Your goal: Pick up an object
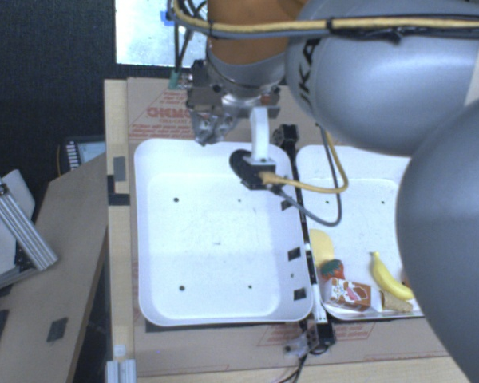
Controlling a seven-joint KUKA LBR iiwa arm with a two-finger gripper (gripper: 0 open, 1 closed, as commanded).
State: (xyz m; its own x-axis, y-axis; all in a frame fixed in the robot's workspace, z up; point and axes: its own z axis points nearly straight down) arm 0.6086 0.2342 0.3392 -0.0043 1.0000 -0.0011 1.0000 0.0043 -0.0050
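**Arm over the far rim of the left bin; objects lie in the right bin**

The shallow white left bin (215,246) takes up the middle of the view, its bare floor marked by a few small dark dots. At its 12 o'clock edge hangs the grey arm with the orange band (247,10), reaching in from 3 o'clock. Below the band, the two-finger gripper (210,130) sits just above the bin's far rim. The view is too blurred there to tell how far apart its fingers stand, and nothing can be seen between them. A white post with a black fitting (257,162) hangs just to the gripper's 3 o'clock side, and a yellow cable (319,188) loops away from it towards the right.

The shallow white right bin (359,190) touches the left one along a seam with black clips. Near its 6 o'clock corner lie a pale yellow rounded piece (322,246), a small red-and-white printed packet (347,294) just below it, and a yellow banana (389,279) at the packet's 3 o'clock, all well apart from the gripper. The arm's large grey body covers much of this bin.
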